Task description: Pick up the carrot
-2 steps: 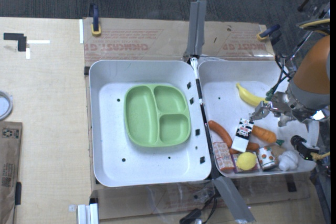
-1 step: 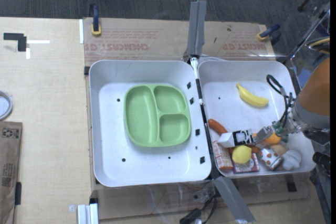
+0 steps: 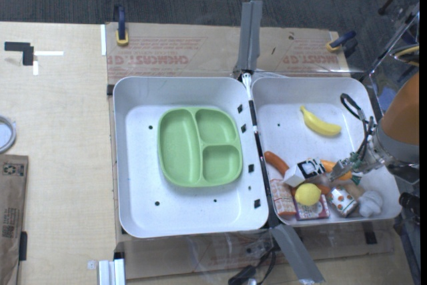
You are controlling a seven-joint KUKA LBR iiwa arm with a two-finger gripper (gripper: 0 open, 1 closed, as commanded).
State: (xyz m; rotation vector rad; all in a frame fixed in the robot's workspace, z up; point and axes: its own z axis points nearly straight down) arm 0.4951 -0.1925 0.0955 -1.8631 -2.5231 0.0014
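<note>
One carrot [image 3: 335, 171] down in the right bin [image 3: 280, 93], a short orange stub, mostly buried among the clutter beside a lemon [image 3: 307, 194] and a small carton [image 3: 301, 172]. The gripper [image 3: 349, 165] is right on top of it, touching the orange tip; can't tell how it's set. A banana [image 3: 320, 122] lies well apart.

A green three-compartment plastic plate [image 3: 199, 146] lies in the left shallow white bin [image 3: 133, 210]. In the right shallow white bin [image 3: 280, 100], a yellow banana [image 3: 319, 122] lies toward the back; an orange carrot [image 3: 336, 170], a round yellow lemon [image 3: 307, 194] and a long red sausage [image 3: 276, 161] crowd the front.
</note>
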